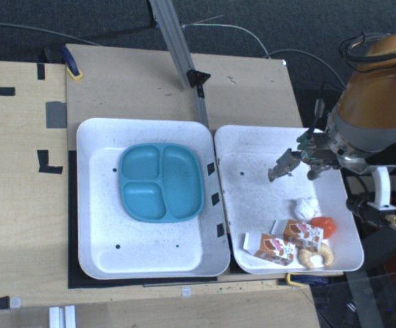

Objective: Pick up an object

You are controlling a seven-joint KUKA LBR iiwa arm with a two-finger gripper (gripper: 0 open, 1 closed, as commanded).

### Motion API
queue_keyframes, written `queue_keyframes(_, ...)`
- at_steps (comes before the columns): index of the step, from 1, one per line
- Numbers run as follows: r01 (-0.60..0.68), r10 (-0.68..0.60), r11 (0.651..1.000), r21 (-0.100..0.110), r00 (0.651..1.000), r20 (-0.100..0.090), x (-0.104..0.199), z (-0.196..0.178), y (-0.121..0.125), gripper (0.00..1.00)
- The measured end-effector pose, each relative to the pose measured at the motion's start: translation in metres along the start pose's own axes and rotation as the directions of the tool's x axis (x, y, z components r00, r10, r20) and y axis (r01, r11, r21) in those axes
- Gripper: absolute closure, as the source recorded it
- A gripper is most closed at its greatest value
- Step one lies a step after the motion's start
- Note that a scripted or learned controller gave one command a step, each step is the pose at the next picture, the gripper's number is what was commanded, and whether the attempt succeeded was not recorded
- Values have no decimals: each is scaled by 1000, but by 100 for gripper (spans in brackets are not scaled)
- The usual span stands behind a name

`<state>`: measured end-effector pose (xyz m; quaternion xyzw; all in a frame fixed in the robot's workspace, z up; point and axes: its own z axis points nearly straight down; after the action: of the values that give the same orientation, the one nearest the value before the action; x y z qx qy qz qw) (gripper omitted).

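Observation:
In the right bin (252, 149) a small heap lies at the near right corner: a white crumpled lump (306, 208), a red piece (324, 225), two brown-and-white cartons (274, 247) (304, 234) and a tan ring-shaped piece (317, 257). My gripper (297, 169) hangs over the bin's right middle, above and slightly behind the white lump. Its fingers are spread open with nothing between them. One dark finger (281, 167) points left and the other (315, 171) sits to the right.
The left bin (95, 203) holds a teal divided plate (162, 182). A grey metal bar (174, 36) slants down from the back to the join between the bins. Cables run along the back right of the bench.

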<state>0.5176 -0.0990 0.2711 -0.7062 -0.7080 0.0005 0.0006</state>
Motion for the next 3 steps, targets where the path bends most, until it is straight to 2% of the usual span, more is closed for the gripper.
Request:
queue_keyframes(1,0,0,1000,0,1000,0,0,0,0,0)
queue_keyframes(3,-1,1,1000,6,1000,-1,9,92,4,0)
